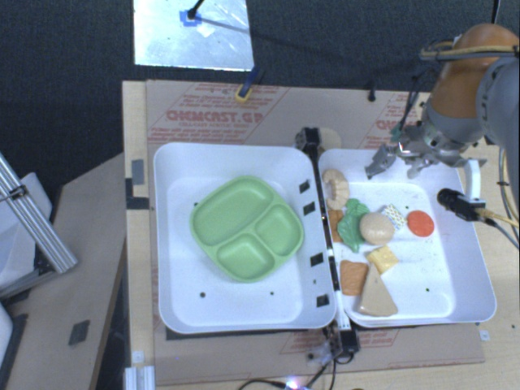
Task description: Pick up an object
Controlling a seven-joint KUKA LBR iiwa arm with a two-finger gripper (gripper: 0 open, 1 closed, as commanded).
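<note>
White right bin, toys crowding its left edge, pincer above far rim

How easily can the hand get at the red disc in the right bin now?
Probably yes. The red disc lies flat and apart from the other food, with bare bin floor around it, and the hand hangs above the right bin.

Bench is light wood, topped by a brown cardboard sheet with red print. Two shallow white bins sit side by side on the cardboard, touching along a black hinged seam: left bin, right bin. A yellow-and-blue clip sits at the cardboard's far edge, near a shiny metal plate behind it.
</note>
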